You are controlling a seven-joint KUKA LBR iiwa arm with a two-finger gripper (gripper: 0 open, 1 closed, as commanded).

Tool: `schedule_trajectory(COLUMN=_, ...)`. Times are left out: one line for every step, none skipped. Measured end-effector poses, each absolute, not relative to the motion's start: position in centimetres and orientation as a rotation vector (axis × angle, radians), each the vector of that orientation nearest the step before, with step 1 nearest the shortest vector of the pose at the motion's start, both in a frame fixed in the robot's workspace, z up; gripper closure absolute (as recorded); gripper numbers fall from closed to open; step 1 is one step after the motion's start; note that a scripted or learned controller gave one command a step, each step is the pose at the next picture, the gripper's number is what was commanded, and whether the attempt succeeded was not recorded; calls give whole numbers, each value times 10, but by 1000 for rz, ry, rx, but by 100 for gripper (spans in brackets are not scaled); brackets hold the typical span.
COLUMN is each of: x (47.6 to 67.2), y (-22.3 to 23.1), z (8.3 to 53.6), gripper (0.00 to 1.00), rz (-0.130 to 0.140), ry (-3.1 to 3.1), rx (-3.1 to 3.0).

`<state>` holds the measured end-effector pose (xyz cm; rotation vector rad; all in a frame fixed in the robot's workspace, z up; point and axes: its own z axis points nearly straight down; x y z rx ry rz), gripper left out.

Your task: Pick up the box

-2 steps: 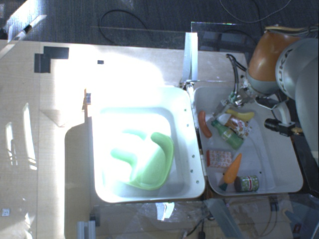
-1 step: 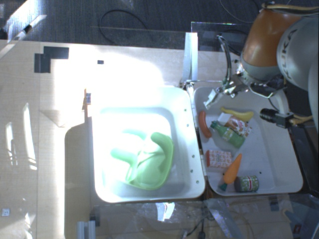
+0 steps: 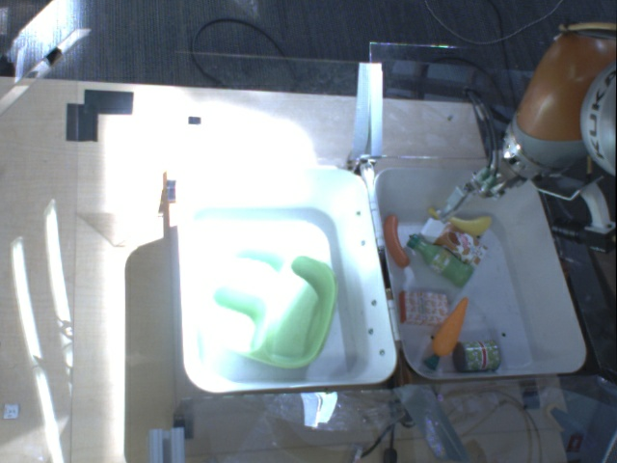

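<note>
The box [image 3: 424,307] is a small flat white pack with a red pattern. It lies in the right bin [image 3: 554,302], near that bin's left wall and just left of the carrot [image 3: 447,328]. My gripper [image 3: 461,199] hangs over the far part of the right bin, pointing down and left, just above the banana [image 3: 471,225]. It is well above and behind the box, with a green bottle [image 3: 441,258] between them. Nothing shows in its grip.
The right bin also holds a red sausage [image 3: 393,241] by the left wall, a printed snack pack [image 3: 469,248] and a green can [image 3: 477,356] at the front. A curved green object [image 3: 294,316] lies in the left bin [image 3: 193,287].
</note>
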<state>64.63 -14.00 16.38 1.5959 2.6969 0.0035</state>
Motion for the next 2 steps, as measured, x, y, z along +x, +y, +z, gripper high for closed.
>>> schedule_trajectory(x=630, y=-94, z=89, gripper=0, rz=9, ry=2573, rx=1785)
schedule_trajectory(x=633, y=-93, z=103, gripper=100, rz=17, ry=2570, rx=1779)
